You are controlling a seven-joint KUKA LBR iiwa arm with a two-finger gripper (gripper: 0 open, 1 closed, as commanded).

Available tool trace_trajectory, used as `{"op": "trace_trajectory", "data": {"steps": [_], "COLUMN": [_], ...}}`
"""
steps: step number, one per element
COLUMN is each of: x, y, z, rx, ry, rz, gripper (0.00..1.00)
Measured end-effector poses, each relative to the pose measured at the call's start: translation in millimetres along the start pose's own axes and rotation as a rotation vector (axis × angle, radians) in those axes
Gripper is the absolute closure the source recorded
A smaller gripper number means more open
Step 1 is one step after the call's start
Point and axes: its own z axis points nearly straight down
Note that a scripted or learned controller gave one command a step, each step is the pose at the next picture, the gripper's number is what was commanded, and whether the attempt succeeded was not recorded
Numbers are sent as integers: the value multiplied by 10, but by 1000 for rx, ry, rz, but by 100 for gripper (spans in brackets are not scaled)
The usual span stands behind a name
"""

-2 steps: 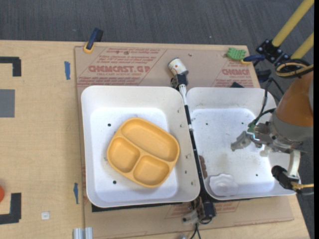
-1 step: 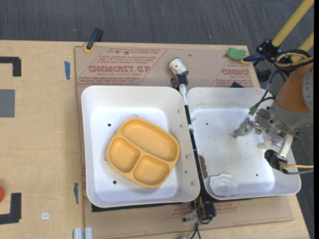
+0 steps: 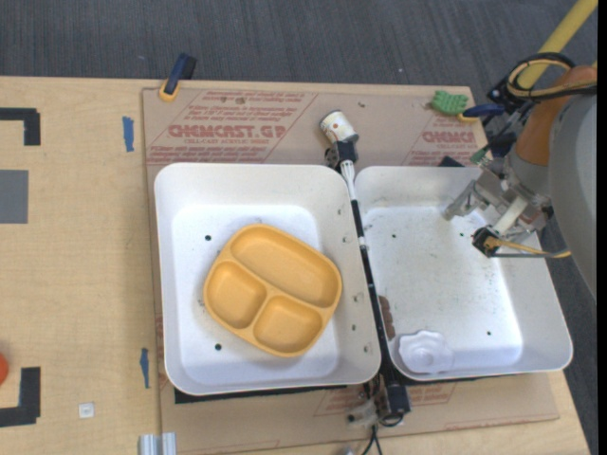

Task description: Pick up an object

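A yellow three-compartment plate (image 3: pixel 273 289) lies flat in the middle of the left bin (image 3: pixel 180 254). A small white lid-like object (image 3: pixel 424 352) rests at the near edge of the right bin (image 3: pixel 531 339). My gripper (image 3: pixel 481 224) hangs over the far right part of the right bin, above bare bin floor and well away from both objects. Nothing shows in its grasp.
A white-capped cylinder (image 3: pixel 334 126) stands behind the seam between the bins. A green piece (image 3: pixel 448 102) and a blue-and-yellow clamp (image 3: pixel 176 74) lie on the cardboard at the back. The arm and its yellow cables (image 3: pixel 536 69) fill the right side.
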Motion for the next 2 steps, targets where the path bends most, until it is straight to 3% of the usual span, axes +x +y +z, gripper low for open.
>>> {"op": "trace_trajectory", "data": {"steps": [1,2], "x": [-108,-143], "y": [-490,-84], "z": [2,-6], "rx": [-15,9], "ry": [-13,7], "rz": [-341,-40], "gripper": [0,0]}}
